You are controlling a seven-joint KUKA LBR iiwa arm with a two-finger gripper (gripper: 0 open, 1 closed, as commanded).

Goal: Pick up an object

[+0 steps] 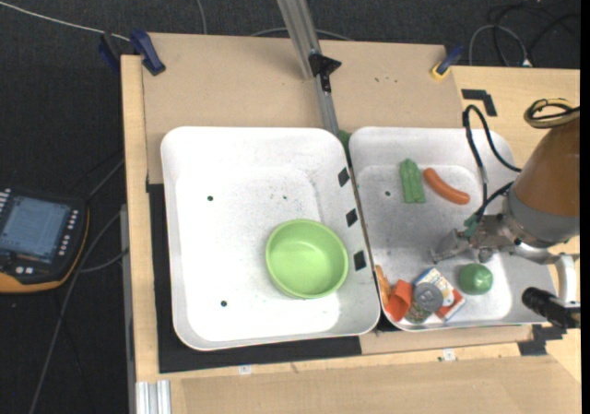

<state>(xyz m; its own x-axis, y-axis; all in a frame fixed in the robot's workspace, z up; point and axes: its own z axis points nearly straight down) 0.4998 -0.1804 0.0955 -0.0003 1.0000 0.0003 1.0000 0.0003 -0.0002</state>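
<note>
My two-finger gripper (pixel 458 244) low in the right white bin (pixel 387 218), reaching from the right | fingers spread, nothing between them | nearest target: small round green ball (pixel 477 278), just beside, against the near wall

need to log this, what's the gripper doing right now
gripper: low in the right bin, beside the green ball; open or shut cannot be told.

A small green ball (pixel 477 278) lies in the right bin (pixel 387 149), near its front edge.
</note>
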